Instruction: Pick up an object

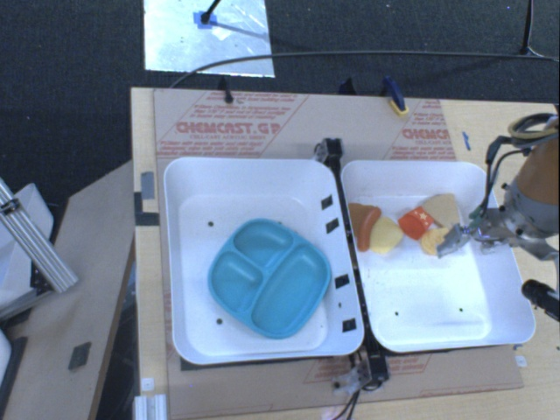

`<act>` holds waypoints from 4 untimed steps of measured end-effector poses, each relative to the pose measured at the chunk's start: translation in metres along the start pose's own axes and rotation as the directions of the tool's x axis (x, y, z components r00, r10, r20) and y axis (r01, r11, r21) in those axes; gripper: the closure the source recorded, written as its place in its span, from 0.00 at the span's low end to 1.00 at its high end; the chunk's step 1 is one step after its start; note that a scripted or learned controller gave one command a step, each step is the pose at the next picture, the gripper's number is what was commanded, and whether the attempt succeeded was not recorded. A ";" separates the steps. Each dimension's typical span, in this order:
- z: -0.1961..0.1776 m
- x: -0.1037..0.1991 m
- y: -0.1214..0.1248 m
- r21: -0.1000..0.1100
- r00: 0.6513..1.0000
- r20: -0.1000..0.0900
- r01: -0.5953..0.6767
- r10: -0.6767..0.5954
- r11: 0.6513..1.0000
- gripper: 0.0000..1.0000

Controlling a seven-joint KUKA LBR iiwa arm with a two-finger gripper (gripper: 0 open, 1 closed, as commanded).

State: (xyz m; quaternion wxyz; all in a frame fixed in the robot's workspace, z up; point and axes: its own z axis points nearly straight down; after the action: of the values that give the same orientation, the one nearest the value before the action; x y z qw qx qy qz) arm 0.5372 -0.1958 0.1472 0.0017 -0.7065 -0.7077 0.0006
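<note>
The grey arm with the two-finger gripper (448, 241) reaches into the right white bin (437, 326) from the right side, and the tip is low, just beside a small yellow piece (429, 241). Whether the fingers are apart or pressed together, the picture does not show clearly, so this cannot be told; nothing is seen between them.

The danger here seems to be the crowding. The small objects lie close together near the far wall of the bin, several of them touching. A closing on the yellow piece may push it against the red block (416, 223) or catch two things at once, and one could slip out. The piece is also small and low, so the fingers may close above it or scrape the bin floor.

The right bin also holds a tan wedge (443, 208), a pale yellow rounded object (385, 234) and an orange curved object (362, 221) by the divider. The left white bin (197, 322) holds one blue plastic tray with compartments (269, 276), lying flat near the middle.
</note>
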 end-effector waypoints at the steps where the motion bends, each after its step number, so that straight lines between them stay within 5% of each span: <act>1: 0.062 -0.004 0.000 0.000 1.000 0.001 -0.001 0.001 1.000 0.00; 2: 0.048 -0.005 0.002 -0.006 1.000 0.003 0.000 0.000 1.000 1.00; 4: -0.052 0.009 0.001 -0.010 1.000 0.004 0.004 -0.004 1.000 1.00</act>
State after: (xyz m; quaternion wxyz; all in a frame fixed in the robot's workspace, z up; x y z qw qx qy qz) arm 0.5388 -0.1868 0.1996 -0.0030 -0.7052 -0.7090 -0.0015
